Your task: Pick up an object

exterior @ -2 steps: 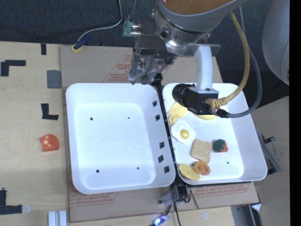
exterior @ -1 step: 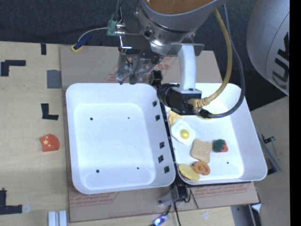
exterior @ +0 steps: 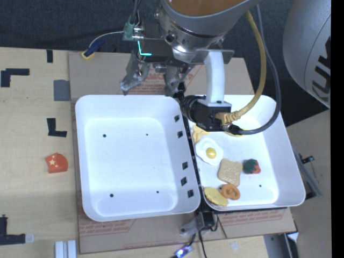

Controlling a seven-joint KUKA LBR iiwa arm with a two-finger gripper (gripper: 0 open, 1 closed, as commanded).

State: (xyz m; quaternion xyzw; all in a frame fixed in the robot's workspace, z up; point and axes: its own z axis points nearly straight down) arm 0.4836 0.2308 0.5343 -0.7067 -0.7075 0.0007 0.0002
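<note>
Gripper at 12 o'clock above left bin, fingers apart, holding nothing; right bin holds egg, toast, pretzel

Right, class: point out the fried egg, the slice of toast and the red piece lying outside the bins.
fried egg (exterior: 208,152), camera view, on its yolk
slice of toast (exterior: 230,171), camera view, middle of the slice
red piece (exterior: 57,163), camera view, its centre
</note>
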